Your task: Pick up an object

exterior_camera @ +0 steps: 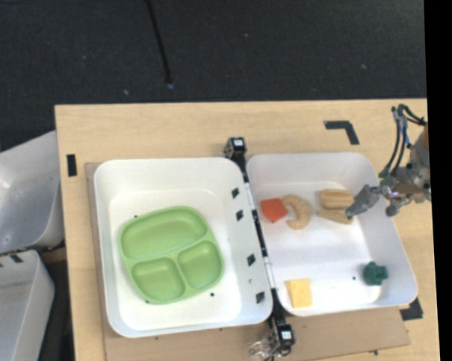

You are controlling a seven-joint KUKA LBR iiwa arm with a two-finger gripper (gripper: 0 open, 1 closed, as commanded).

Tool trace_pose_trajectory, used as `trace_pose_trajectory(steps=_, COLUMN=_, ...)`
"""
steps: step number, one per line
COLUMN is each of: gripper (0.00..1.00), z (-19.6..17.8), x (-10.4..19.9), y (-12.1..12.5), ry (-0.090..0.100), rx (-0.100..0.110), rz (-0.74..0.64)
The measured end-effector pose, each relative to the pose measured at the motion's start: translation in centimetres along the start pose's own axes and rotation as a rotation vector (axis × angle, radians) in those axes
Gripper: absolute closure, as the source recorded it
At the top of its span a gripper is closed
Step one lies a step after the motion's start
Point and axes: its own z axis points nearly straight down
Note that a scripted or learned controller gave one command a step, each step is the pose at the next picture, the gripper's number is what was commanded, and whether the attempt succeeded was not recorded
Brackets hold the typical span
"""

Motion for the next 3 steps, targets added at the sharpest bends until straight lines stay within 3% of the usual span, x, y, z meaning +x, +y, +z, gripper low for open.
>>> trace_pose_trajectory(steps=3, gripper=0.00, z=14.2, x=-0.1, y=-0.1, ry=0.001, rx=0.006, rz=0.002)
